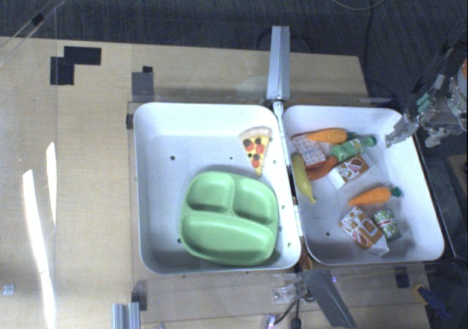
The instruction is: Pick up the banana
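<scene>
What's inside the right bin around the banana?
In the right bin, the banana lies against the left wall. Beside it are two carrots, a green bottle, small cartons and a can. Anything beneath them is hidden.

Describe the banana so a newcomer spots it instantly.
Look in the right bin, along its left wall beside the divider. The banana lies there lengthwise, just left of the orange carrots. It is the only plain yellow, slim, curved item.
</scene>
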Action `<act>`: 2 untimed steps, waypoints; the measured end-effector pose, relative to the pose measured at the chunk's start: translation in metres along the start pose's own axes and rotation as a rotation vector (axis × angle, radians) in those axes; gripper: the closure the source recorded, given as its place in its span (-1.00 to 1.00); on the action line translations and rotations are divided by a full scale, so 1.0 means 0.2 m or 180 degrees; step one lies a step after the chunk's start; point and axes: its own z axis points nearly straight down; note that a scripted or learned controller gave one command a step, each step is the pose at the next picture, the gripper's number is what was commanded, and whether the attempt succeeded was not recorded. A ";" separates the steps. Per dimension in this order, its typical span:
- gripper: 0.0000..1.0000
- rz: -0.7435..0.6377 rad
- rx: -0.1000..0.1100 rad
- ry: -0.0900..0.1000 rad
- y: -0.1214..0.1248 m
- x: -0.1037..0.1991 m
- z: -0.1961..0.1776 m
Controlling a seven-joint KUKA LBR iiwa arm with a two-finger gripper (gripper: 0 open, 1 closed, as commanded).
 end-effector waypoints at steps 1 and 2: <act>-1.00 -0.0796 -0.0012 0.0000 -0.13 0.28 0.71; -1.00 -0.1021 -0.0021 -0.0009 0.10 0.02 0.79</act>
